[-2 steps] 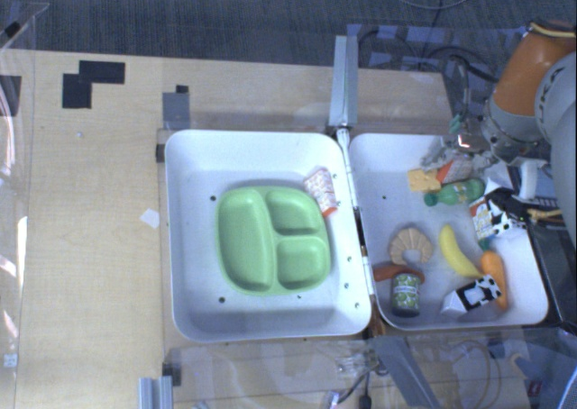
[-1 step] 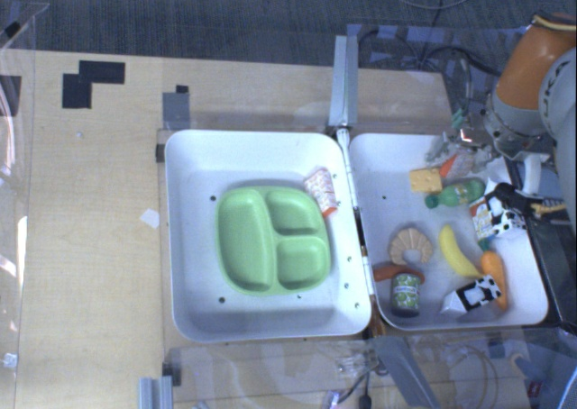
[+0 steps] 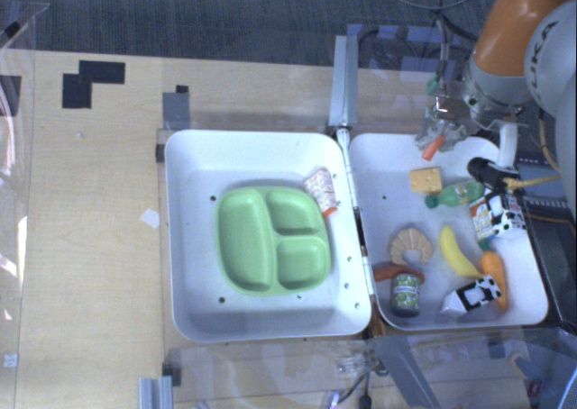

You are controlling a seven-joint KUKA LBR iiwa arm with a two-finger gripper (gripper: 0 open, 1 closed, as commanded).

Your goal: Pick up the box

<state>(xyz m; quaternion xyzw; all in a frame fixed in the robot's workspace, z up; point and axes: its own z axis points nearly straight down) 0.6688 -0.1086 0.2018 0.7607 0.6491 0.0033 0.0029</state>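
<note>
White bins sit side by side on the wooden bench, and the arm [image 3: 523, 29] comes in from the right with its orange band up in the top corner. Its gripper [image 3: 440, 128] hangs over the far rim of the right bin [image 3: 379, 218], near the back left corner of that bin, and honestly I can't tell if it's spread or pressed together, it's just too cluttered and small up there. A little orange bit [image 3: 431, 147] sits right below it, can't make out whether they touch. The box [image 3: 476, 295], black and white, lies in the near right corner of the right bin, well apart from the gripper, just beside a carrot [image 3: 493, 270] and close to a banana [image 3: 457, 252]. Same bin also has a yellow square thing [image 3: 425, 180], a green bottle [image 3: 457, 194], a round bread-looking piece [image 3: 411, 244], a small jar [image 3: 407, 293] and another black-and-white item [image 3: 494, 216] by the right wall. Over in the left bin [image 3: 194, 218] there's a green divided tray [image 3: 270, 240] with a small white and red packet [image 3: 320, 189] at its far right corner.
</note>
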